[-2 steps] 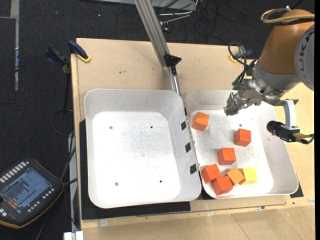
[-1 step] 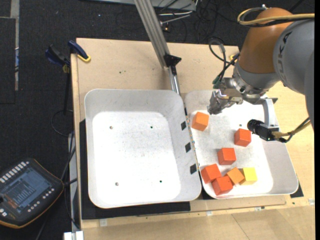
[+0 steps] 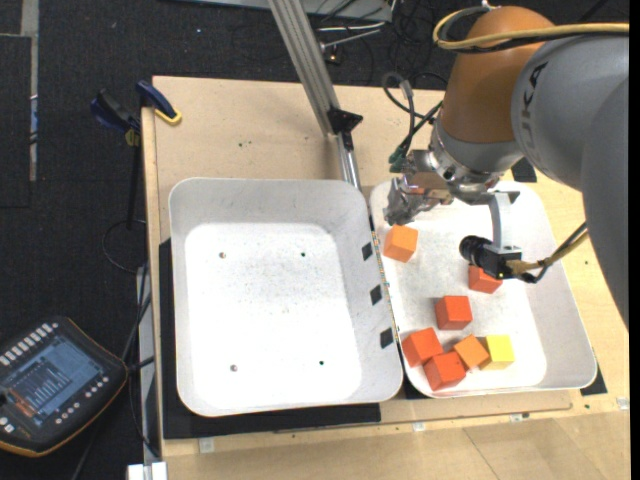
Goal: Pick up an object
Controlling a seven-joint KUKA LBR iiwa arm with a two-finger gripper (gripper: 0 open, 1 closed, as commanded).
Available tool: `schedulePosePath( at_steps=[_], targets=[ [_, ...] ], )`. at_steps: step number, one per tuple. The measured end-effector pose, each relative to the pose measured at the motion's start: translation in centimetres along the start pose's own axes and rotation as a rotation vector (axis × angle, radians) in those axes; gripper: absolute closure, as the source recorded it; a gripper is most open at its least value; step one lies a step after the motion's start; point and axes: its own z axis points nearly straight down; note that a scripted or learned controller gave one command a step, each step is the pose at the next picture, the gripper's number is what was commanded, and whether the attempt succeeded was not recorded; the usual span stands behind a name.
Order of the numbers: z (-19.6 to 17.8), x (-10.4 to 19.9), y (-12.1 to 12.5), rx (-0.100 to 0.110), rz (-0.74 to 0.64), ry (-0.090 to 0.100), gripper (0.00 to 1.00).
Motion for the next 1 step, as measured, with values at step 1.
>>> schedulePosePath(
  at_steps=[1],
  targets=[
    [0.79, 5.02, 1.22, 0.001, 0.001, 0.0, 1.0]
  ],
)
